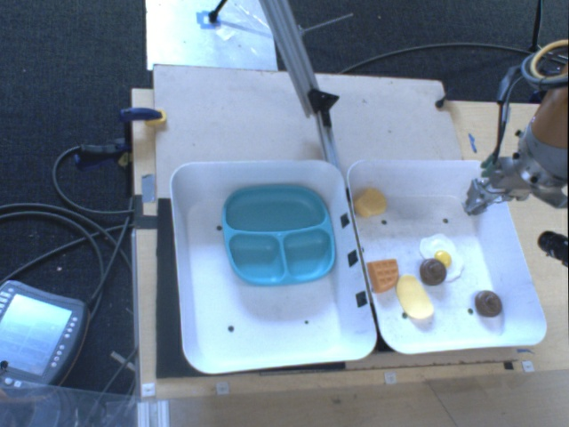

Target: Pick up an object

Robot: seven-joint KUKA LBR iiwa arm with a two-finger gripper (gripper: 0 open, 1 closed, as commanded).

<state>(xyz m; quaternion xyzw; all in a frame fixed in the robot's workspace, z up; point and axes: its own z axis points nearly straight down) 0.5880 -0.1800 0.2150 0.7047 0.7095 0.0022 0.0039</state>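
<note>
The right bin (511,238) holds several toy foods: a yellow bun-like piece (370,204) at its far left, an orange cracker (383,275), a yellow lemon-shaped piece (414,297), a fried egg (442,256) with a brown round piece (433,271) on its edge, and another brown round piece (487,303) near the front right. My gripper (477,199) hangs over the bin's far right side, above bare floor, apart from all the foods. Nothing shows between its tips.
The left bin (197,310) holds a teal divided tray (278,234). A slanted metal pole (293,47) crosses the far bench above the bins' divide. Cables and a teach pendant (36,332) lie off to the left.
</note>
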